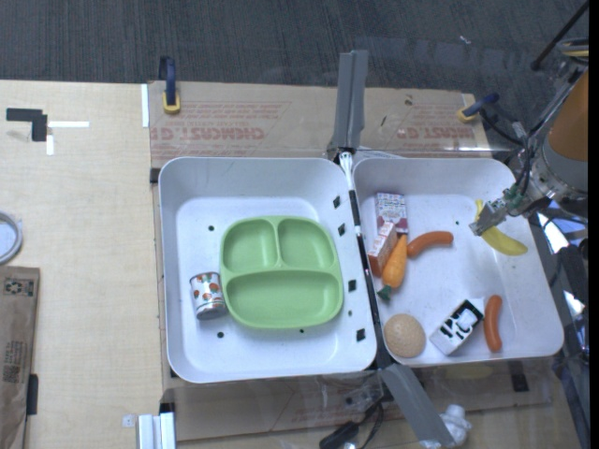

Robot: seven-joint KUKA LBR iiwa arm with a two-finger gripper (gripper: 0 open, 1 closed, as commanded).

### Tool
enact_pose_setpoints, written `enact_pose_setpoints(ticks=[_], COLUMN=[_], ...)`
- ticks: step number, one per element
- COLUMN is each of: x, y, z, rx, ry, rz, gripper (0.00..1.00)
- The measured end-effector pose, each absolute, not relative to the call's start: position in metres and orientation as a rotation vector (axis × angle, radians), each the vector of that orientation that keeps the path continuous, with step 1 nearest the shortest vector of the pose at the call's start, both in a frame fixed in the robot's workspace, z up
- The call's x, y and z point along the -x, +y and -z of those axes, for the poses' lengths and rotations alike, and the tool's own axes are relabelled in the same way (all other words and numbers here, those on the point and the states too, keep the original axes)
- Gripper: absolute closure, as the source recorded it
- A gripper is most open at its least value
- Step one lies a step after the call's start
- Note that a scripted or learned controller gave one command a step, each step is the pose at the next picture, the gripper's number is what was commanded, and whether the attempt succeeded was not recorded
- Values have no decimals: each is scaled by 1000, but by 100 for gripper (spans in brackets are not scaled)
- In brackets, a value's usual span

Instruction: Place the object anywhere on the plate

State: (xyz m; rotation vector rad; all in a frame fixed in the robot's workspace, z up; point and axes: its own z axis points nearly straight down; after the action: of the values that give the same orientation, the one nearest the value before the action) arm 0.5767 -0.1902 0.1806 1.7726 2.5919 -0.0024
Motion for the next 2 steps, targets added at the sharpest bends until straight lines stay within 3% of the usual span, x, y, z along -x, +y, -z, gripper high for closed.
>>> enact_pose_setpoints(ticks=[1,2], x=[-569,-576], y=[-104,-36], z=[-223,-216], rx=[-1283,-1292], ry=[2866,2865], rz=[0,1], gripper=[100,100])
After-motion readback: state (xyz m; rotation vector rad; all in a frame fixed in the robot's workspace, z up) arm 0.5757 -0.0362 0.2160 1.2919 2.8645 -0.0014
